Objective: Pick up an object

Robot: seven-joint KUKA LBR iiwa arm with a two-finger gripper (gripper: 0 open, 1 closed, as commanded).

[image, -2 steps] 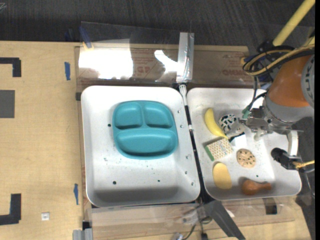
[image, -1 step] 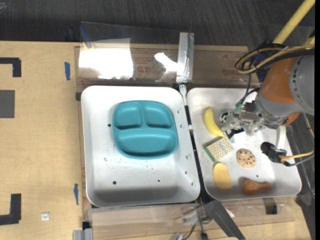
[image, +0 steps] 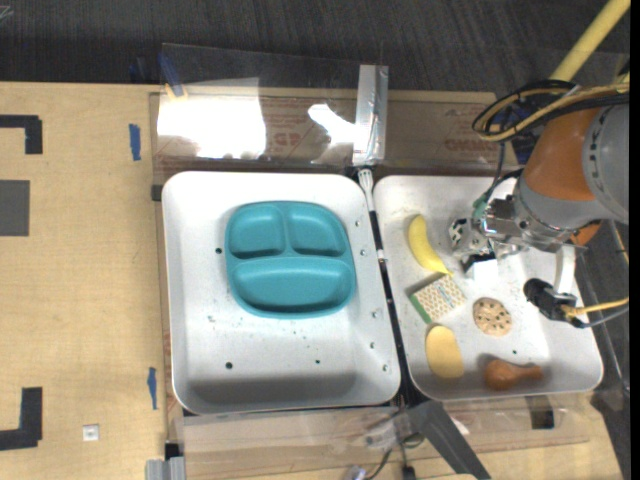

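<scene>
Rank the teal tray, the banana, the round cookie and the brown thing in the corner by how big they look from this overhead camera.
1. Teal tray, by far the largest.
2. Banana.
3. Brown item and round cookie: they look about alike, so I won't rank them.

You have one camera, fixed high above the table (image: 70,268) and looking down at a slant, so the far edge sits at the top of the picture and the near edge at the bottom. It stands far enough off to take in both bins whole: the left bin (image: 190,368) fills the middle, the right bin (image: 570,358) lies toward the right side. The arm (image: 570,168) enters from the right, over the right bin. Beyond the far edge you see dark floor (image: 300,8).
</scene>
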